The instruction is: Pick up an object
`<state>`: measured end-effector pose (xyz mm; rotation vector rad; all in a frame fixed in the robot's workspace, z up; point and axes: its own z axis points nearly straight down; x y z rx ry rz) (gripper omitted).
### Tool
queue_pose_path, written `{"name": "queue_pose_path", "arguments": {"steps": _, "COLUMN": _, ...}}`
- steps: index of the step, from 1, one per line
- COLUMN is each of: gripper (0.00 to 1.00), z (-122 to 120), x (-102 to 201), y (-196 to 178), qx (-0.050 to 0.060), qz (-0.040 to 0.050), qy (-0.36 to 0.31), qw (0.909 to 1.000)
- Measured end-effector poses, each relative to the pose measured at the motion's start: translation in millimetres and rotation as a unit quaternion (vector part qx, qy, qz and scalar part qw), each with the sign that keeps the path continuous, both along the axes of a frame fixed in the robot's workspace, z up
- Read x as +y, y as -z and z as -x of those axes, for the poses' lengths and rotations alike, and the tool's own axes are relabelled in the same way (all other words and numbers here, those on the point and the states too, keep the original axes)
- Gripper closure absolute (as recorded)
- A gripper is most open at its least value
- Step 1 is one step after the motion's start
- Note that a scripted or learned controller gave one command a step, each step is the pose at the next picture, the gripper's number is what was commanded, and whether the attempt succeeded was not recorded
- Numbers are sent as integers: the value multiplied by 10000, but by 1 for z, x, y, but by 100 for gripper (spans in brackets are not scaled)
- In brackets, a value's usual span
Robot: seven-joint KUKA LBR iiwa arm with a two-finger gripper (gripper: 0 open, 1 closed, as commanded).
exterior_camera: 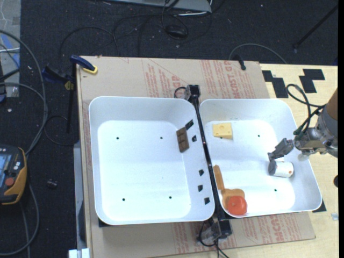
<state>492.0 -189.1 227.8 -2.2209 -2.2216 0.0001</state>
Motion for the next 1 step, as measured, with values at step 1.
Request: {"name": "queue_pose_path", "arguments": {"steps": 1, "gripper": 0, "z": -9, "x": 30, "y": -33, "qx": -9, "qz": 0, "qy": -433, "qw": 9991}}
